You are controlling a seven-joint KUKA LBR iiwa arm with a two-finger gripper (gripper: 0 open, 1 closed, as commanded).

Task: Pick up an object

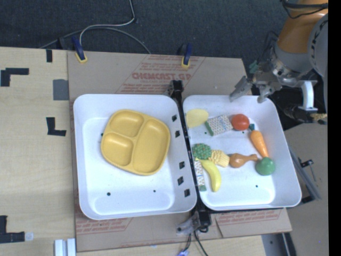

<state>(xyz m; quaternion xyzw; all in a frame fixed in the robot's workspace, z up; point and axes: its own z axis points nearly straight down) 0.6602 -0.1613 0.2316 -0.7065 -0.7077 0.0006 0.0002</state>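
The gripper hovers above the far rim of the right bin; its fingers stand apart, gripping nothing; the nearest candidate, the tomato, lies just inside that rim, toward the camera from the fingers, beside the carrot.

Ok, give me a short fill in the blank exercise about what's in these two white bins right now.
1. The yellow three-compartment plastic plate lies in the ____ bin.
2. The orange toy carrot lies in the ____ bin.
3. The round green toy fruit lies just below the carrot's ____ end.
4. The two-finger gripper hovers above the right bin's ____ rim.

Answers: left; right; pointed; far
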